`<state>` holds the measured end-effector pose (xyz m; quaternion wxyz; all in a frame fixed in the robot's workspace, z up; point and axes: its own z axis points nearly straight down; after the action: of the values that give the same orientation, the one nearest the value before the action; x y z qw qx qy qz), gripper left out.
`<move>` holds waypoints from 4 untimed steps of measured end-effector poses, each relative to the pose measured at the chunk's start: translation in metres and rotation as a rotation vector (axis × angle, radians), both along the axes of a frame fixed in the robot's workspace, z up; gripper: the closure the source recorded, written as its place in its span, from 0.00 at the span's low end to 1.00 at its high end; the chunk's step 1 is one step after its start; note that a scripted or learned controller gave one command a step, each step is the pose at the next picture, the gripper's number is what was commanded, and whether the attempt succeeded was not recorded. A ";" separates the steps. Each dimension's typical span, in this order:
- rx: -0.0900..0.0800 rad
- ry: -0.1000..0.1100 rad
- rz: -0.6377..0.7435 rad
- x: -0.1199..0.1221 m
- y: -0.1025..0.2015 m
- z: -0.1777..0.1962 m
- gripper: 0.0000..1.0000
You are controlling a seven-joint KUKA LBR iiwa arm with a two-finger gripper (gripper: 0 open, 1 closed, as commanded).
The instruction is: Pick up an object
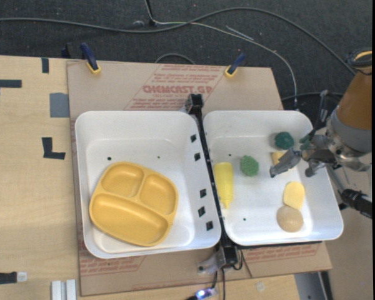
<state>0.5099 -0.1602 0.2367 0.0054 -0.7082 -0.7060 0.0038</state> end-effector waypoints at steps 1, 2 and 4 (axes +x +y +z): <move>-0.002 -0.011 0.004 0.002 0.000 0.006 0.00; -0.001 -0.007 0.002 -0.008 -0.003 -0.047 0.00; -0.003 -0.012 0.004 -0.020 -0.002 -0.154 0.00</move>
<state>0.4902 -0.1622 0.0830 -0.0001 -0.7069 -0.7073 0.0005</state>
